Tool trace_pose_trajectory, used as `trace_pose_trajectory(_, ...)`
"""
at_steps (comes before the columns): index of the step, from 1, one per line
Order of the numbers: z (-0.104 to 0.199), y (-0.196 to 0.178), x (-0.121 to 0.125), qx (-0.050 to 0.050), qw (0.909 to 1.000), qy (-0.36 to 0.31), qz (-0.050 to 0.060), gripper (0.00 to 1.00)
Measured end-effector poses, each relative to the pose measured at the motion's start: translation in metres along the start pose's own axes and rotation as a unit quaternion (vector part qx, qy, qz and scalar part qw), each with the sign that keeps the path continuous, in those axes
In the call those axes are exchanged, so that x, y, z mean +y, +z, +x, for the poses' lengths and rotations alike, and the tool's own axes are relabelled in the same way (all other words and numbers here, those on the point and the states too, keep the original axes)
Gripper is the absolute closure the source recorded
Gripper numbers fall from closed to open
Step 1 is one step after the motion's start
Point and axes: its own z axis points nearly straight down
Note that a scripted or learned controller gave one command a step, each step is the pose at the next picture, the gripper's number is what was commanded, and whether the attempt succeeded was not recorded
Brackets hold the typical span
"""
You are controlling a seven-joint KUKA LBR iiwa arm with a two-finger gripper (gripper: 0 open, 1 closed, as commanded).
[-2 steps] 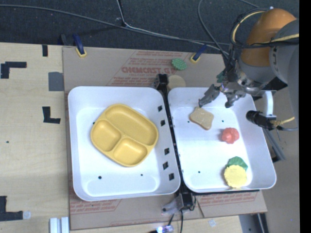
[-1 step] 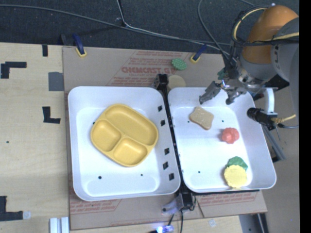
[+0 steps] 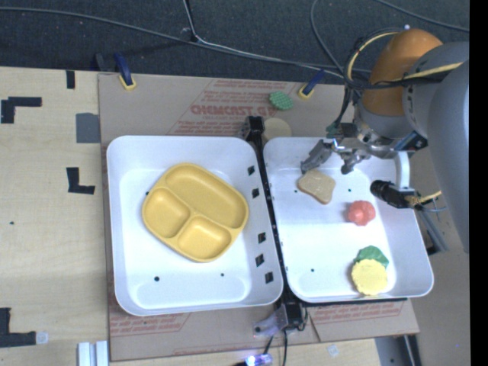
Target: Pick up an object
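Observation:
My gripper hangs over the back of the right bin, open, with nothing between its fingers. A tan bread-like piece lies just below and left of the fingertips, apart from them. A red ball-like object sits further right in the same bin. Near the bin's front right corner a yellow object lies against a green one.
The left bin holds a yellow divided plate. A green textured object and a pale round one lie on the cardboard behind the bins. Cables run across the dark floor at the back.

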Motion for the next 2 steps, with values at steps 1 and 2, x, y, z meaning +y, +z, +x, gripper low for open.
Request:
trace_pose_trajectory(1,0.0065,0.0572,-0.0048,-0.002,1.0,0.0,-0.004,0.0)
trace_pose_trajectory(2,0.006,0.0569,-0.0028,-0.002,1.0,0.0,-0.005,0.0)
